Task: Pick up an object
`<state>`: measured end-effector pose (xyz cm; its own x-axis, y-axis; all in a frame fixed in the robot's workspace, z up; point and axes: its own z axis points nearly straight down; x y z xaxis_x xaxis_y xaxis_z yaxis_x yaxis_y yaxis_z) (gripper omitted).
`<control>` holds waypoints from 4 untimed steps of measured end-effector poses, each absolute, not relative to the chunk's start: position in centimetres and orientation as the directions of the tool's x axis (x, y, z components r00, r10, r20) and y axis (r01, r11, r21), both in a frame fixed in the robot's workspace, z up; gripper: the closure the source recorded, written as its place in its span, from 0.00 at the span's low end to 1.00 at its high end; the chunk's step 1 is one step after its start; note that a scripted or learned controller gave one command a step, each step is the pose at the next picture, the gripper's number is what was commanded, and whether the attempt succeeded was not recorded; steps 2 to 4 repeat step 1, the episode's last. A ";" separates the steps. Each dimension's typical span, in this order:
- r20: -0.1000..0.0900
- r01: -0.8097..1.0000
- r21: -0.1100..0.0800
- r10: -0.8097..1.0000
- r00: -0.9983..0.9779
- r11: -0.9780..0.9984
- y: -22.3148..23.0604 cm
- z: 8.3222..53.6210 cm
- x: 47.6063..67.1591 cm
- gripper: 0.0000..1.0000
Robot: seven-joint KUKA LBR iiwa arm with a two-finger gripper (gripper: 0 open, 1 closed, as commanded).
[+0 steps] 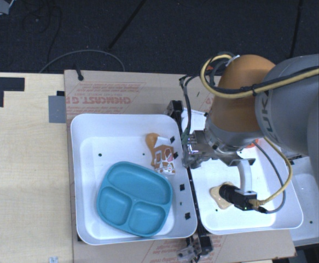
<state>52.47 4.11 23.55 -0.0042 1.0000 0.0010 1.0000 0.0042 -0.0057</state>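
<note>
Pale wood bench [22,174] carries a cardboard sheet [104,95] and, on it, the two white bins.

Nearest, at about 6 o'clock in the left bin [80,147], lies a blue divided plate [134,199], flat and tilted a little toward 5. Across the divider, low in the right bin [290,218], a pale yellowish flat piece [218,193] rests near 7 o'clock, partly covered by the robot's own fittings.

Farther back, at 2 o'clock in the left bin, a small white-and-brown printed packet [164,160] lies just beside the plate's rim, with an orange-brown bit [151,141] touching its far end.

The pincer [193,153] sits low over the wall between the bins, just at 3 o'clock from the packet. Whether it is spread or closed I cannot tell, and nothing can be seen in its hold.

My reading: this is the approach — no object is up yet. The packet looks the likeliest target. The next move calls for a shift toward 9 o'clock, clear of the bin wall, then a descent square over it.

The grey arm [282,108] hides most of the right bin. Beyond, at 12, dark floor [148,26] and cables [82,56] blur together.
</note>
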 end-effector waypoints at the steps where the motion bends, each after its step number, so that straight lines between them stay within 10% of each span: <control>1: 0.000 1.000 -0.004 1.000 -0.004 0.004 8.4 22.3 53.9 1.00; 4: 0.000 1.000 -0.004 1.000 -0.004 0.004 8.4 22.3 53.9 1.00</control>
